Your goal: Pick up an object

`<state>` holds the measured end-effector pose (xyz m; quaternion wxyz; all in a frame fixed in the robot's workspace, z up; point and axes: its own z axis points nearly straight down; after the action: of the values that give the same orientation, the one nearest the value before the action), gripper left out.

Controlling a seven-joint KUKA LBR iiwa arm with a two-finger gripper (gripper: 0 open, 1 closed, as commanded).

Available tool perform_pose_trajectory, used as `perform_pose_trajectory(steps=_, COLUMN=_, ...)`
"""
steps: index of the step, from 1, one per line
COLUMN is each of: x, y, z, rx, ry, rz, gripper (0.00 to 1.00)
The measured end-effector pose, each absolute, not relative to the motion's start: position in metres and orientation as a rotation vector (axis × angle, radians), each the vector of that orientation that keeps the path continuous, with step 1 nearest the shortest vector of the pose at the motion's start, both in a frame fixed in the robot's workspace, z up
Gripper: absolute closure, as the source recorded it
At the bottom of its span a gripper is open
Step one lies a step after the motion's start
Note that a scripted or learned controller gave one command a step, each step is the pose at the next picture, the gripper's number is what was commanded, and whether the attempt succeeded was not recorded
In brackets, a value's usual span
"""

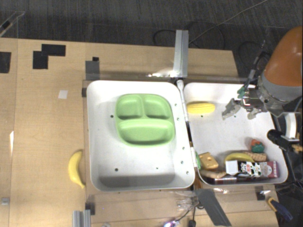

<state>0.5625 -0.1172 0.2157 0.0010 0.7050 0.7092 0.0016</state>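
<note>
1. A loose banana (75, 169) lies on the wooden bench at lower left of the frame, outside both bins and well apart from the arm.
2. The left bin (99, 174) holds a green divided plate (143, 118) in its upper middle part (three compartments, nothing visible in them).
3. In the right bin (222, 145), a yellow corn cob (200, 109) lies at the upper left corner, close to the wall shared by the two bins. Its long axis runs nearly left to right across the frame.
4. The gripper (236, 107) hangs over the upper part of the right bin, with the orange band of the arm behind it at the frame's right edge. Its fingers look spread and nothing sits between them, so it reads as released (the tips are small and a little blurred).
5. The relation that matters: the corn cob lies just to the left of the gripper, at nearly the same height in the frame, and is the nearest object to it. I judge it the likely target.
6. Along the lower edge of the right bin sit a cracker-like snack (208, 161), a second banana (244, 156), a printed carton (251, 169) and a small red-and-green piece (257, 146), all well below the gripper.
</note>
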Motion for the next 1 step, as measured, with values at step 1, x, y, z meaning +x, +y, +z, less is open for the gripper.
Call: perform_pose_trajectory(steps=1, x=0.6148, y=-0.0939, z=0.1517, rx=2.128, ry=2.307, rz=0.005, gripper=0.00)
